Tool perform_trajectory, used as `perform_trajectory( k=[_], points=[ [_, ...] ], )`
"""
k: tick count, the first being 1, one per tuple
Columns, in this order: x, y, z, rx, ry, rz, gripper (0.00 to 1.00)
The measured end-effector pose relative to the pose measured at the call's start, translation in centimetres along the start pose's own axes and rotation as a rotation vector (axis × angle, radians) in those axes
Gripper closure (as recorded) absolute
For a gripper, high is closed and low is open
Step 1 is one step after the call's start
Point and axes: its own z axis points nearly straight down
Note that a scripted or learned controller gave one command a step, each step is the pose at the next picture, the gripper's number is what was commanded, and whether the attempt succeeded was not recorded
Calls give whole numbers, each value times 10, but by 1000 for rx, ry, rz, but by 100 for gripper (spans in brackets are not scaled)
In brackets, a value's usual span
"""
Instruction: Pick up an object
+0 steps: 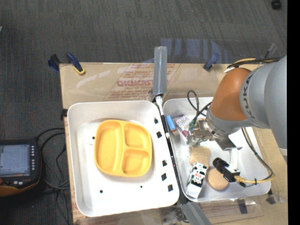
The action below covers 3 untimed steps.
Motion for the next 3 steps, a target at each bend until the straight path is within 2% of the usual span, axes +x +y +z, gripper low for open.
perform_trajectory(
  k=[1,2,3],
  points=[
    [1,0,0,0,0,-1,0],
    [-40,-46,9,-3,-3,-4,0],
    [-52,-83,10,1,-1,-4,0]
  ],
)
